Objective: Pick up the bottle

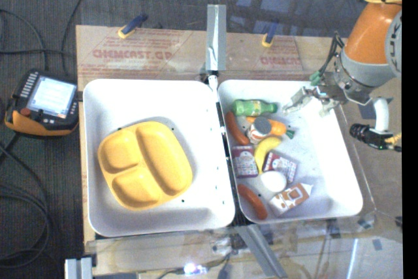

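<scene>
- Even, fairly bright overhead light; both white bins read clean and slightly washed out.
- The right bin [339, 160], below the gripper [302, 100], is brightest on its bare floor.
- Soft, short shadows hug the items below and to the left of the gripper, such as the green bottle [255, 107].
- Far left of the gripper, the yellow tray [145, 163] shows gentle highlights along its ridges.
- A glowing handheld screen [51, 96] at far left looks blown out.
- The dark floor above the gripper is dim and grainy.
- The picture is low resolution; small labels are unreadable.
</scene>
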Robot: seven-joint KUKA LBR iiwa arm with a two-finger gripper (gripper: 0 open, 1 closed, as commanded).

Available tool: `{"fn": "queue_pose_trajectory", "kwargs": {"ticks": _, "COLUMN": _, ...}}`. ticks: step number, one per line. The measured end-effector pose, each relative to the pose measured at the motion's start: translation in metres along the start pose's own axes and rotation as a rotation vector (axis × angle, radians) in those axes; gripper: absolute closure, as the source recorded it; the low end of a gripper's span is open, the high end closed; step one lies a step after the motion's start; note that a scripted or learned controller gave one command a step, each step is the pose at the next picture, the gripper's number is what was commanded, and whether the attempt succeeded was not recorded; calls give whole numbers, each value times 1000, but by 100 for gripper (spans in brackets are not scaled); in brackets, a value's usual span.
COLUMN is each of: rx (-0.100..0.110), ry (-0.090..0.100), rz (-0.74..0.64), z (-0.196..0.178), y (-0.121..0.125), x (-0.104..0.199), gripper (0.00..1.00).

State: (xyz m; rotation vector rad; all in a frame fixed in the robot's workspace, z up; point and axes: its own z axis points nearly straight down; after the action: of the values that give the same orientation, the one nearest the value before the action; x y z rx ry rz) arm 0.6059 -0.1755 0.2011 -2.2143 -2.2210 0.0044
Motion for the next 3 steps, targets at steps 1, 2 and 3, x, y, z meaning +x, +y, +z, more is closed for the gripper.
{"fn": "queue_pose_trajectory", "kwargs": {"ticks": 1, "rx": 1, "ry": -2, "rz": 29, "z": 38, "y": 45, "x": 73, "gripper": 0}}
{"fn": "queue_pose_trajectory", "kwargs": {"ticks": 2, "rx": -6, "ry": -4, "rz": -149, "z": 113, "y": 48, "x": 40, "gripper": 0}}
{"fn": "queue_pose_trajectory", "kwargs": {"ticks": 3, "rx": 49, "ry": 21, "rz": -26, "z": 117, "y": 57, "x": 28, "gripper": 0}}
